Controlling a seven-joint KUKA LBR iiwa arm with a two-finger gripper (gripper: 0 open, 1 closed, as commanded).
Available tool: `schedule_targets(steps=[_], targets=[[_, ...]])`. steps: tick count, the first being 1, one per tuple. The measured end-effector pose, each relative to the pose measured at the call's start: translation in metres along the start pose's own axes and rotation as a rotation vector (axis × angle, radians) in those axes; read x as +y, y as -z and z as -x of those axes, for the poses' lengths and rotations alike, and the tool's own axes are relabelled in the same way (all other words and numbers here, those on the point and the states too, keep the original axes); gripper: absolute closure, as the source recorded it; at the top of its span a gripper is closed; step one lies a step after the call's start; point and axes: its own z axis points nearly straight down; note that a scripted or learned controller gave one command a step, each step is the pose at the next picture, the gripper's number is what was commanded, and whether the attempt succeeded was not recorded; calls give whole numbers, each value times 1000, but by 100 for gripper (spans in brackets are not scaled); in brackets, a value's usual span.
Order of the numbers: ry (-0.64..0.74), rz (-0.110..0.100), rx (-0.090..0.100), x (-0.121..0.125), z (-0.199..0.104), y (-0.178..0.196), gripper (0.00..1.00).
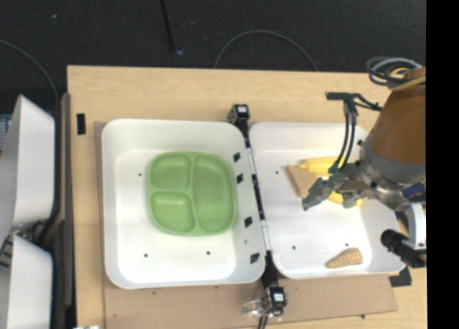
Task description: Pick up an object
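In the right bin lie a yellow banana-like piece, a tan wedge beside it, and a beige cone-shaped item near the front edge. My gripper hangs over the middle of this bin, just right of the tan wedge and below the yellow piece. Its grey fingers point left and down. Part of the yellow piece is hidden behind the gripper body. I see nothing clearly held between the fingers.
The left bin holds a green divided plate. A black clip divider runs between the bins. Cables hang off the arm at the right bin's far side.
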Motion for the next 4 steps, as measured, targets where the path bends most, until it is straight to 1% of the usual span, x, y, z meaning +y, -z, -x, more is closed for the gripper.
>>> schedule_targets(steps=[1, 2, 3, 4], targets=[[-1, -1, 0, 8, 1, -46, 0], [0, -3, 1, 5, 0, -109, 0], [-7, 4, 2, 7, 0, -95, 100], [-5, 9, -1, 5, 10, -36, 100]])
